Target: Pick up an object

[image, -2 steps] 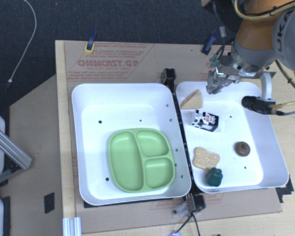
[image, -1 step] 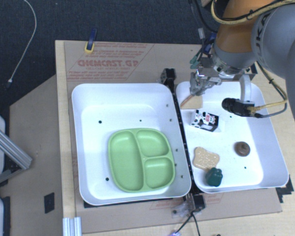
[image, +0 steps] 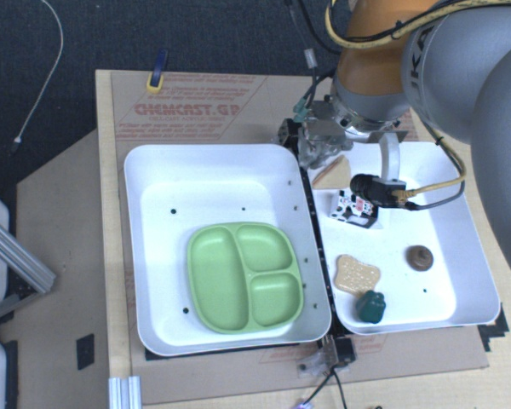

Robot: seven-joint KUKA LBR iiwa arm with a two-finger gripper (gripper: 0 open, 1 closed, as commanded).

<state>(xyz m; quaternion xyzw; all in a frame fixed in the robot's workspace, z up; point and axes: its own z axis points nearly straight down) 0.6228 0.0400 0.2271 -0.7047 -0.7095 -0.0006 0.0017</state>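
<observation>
While the tool (image: pixel 324 147) hangs low, grip unclear | tan block (image: pixel 331 174) under it: light, stiff | hold its flat sides

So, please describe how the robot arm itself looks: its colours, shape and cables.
The arm is thick, rounded and grey, with a glossy orange band above the wrist. Yellow and black cables loop around that band. The metal gripper below is grey, with thin wires beside it.

Glossy white plastic bins (image: pixel 153 228), matt green plastic tray (image: pixel 243 275).
</observation>
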